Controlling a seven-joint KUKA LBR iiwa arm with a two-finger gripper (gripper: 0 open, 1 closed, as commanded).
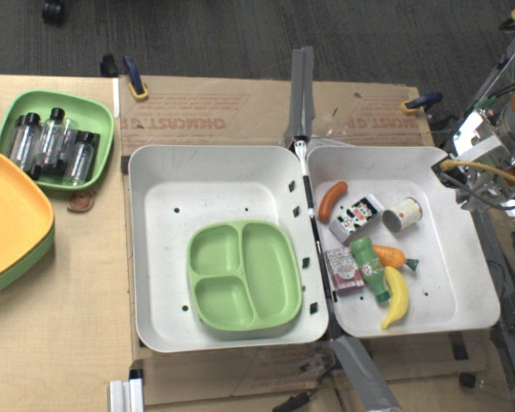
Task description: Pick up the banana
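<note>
A green divided plate [243, 275] lies in the left white bin [154, 230]. The right white bin [463, 307] holds a sausage [332, 201], a small printed box [358, 215], a pink packet [346, 269], a green bottle [371, 269], a carrot [390, 256], a small cup [402, 214] and the banana [396, 296], which lies near the bin's front edge, just beside the bottle and the carrot. At the far right edge, arm hardware sits above the bin's corner; the gripper's state cannot be told. A good grasp would likely come straight down across the banana's middle, clear of the bottle.
</note>
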